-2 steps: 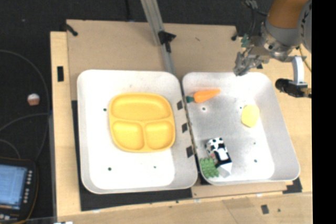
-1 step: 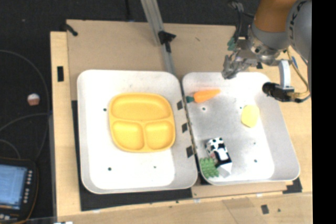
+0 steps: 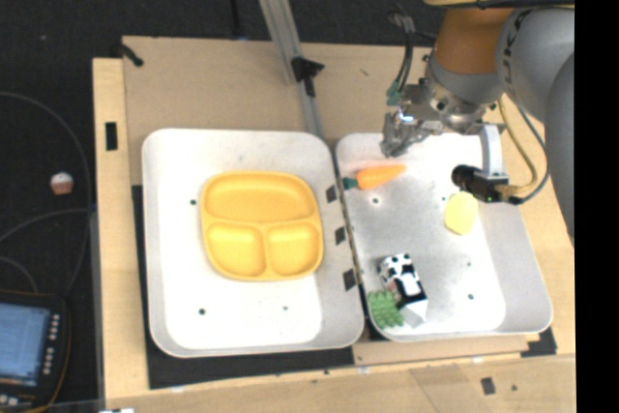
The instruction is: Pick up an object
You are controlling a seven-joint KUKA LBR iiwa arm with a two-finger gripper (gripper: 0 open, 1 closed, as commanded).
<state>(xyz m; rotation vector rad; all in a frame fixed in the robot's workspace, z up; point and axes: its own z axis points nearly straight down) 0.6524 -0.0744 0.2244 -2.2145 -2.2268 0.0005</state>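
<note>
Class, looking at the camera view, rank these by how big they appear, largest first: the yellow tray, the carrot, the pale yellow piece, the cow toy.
1. Yellow tray, clearly largest.
2. Carrot, cow toy and pale yellow piece: too alike to rank.

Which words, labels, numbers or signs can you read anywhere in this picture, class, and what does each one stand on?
None can be read.
The handheld screen at the lower left glows blue, but its contents are too small and blurred to read.
The black-and-white toy in the right bin bears patches, no legible text.
The yellow tray, carrot and arm show no lettering.
</note>
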